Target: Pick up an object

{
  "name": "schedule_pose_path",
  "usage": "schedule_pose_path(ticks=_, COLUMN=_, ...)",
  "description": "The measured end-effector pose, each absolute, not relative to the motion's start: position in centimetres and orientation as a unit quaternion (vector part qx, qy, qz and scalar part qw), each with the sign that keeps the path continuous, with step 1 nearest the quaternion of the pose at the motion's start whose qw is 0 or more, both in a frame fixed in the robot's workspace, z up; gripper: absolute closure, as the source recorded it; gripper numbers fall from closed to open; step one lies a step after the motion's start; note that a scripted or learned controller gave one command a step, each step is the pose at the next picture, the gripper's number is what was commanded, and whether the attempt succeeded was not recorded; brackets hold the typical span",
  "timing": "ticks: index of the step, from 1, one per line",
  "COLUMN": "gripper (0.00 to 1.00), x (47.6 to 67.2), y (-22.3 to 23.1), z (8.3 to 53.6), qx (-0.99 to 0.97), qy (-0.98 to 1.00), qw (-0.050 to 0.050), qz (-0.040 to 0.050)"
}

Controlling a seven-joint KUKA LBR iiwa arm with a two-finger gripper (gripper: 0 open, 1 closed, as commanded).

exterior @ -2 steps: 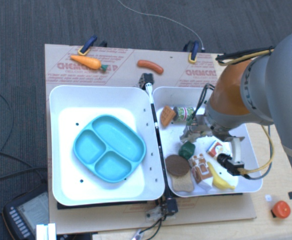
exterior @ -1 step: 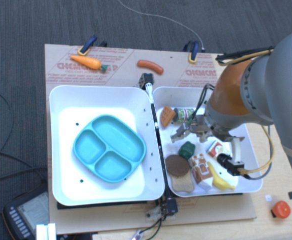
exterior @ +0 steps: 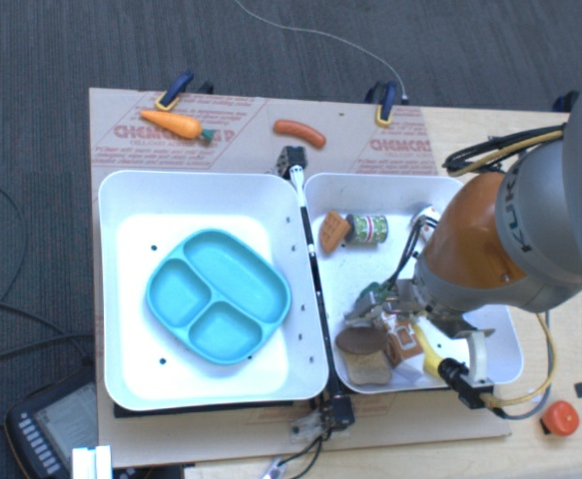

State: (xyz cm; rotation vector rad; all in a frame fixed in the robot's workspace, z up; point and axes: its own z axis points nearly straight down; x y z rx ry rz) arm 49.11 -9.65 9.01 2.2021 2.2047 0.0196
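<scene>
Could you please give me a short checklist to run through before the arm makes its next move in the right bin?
1. Gripper is over the right bin: ok, it sits low among the clutter near the front.
2. An object is visibly between the fingers: cannot tell, the wrist and clutter hide the tips.
3. Graspable items nearby: ok, a brown round object and a yellow piece lie close to the gripper.
4. Small can and orange wedge clear of the arm: ok, they lie at the back.
5. Blue divided plate out of the way: ok, it is in the left bin.
</scene>
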Motion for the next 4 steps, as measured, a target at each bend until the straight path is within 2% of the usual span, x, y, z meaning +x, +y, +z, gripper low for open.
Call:
schedule_pose_path(ticks=1, gripper=1.00, x=49.1, y=-9.7, z=10.0, qx=0.707, qy=0.707, qw=0.012, qz=0.0062)
schedule_pose_path(ticks=2, gripper=1.00, x=56.8, y=-5.6, z=18.5, qx=0.707, qy=0.708, qw=0.001, qz=0.0004)
schedule_pose_path(ticks=3, gripper=1.00, x=50.3, y=-3.7, z=18.4, qx=0.707, qy=0.707, qw=0.000, qz=-0.0008)
schedule_pose_path(ticks=4, gripper=1.00, x=56.0, y=-3.8, z=21.2, qx=0.707, qy=0.707, qw=0.000, qz=-0.0006)
